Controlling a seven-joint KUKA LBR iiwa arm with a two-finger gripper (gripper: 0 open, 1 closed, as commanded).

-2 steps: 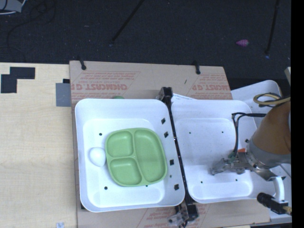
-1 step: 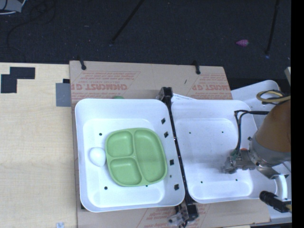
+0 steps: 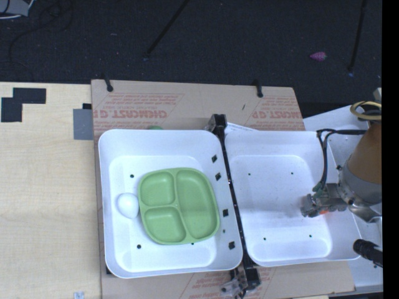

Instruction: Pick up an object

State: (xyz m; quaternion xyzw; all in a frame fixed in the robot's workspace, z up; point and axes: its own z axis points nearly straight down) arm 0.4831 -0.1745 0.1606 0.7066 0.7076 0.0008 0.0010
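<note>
So the grey arm with the orange band (image 3: 373, 161) comes in from the right side and its two-finger gripper (image 3: 313, 206) is sitting low over the right shallow white plastic bin (image 3: 274, 254), near that bin's right wall and roughly halfway down it. Honestly the gripper end is just a small dark, blurry cluster from this angle, with a bit of red or orange showing in it, and I can't tell how far apart it's set or whether it has anything in it. A black cable (image 3: 323, 157) loops down from the arm towards it.

The stuff you could actually pick up is all over in the left shallow white plastic bin (image 3: 118, 143). There's a light green plastic plate with three compartments (image 3: 178, 205) lying flat in the middle of that bin, and a small white egg-shaped ball (image 3: 128, 205) right up against the plate's left edge, looks like it's touching. Both are well apart from the gripper, with the dark divider strip (image 3: 228, 198) between the two bins in between.

Both bins sit on a brown cardboard sheet with red printed lettering (image 3: 187, 108), which lies on the pale wooden bench (image 3: 43, 192).
</note>
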